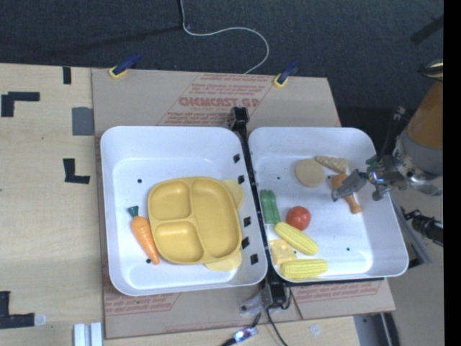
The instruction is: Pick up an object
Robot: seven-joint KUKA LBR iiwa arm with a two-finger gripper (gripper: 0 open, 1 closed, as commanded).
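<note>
A flat brown cardboard sheet with red lettering (216, 101) lies on the pale wooden bench (43, 215). Behind the sheet spreads dark blue-grey carpet (86, 13), crossed by a thin white cable (238, 31). Black tape marks (20, 102) lie to its left.

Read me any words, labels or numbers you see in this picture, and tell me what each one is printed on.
"CHEMCAST GP": red print on the brown cardboard sheet under the two white bins, seen upside down, so the reading is uncertain.
Smaller red lines around that word on the cardboard: too blurred to read.
Red print on the cardboard's front edge, below the bins: too small to read.
No readable text elsewhere.
</note>
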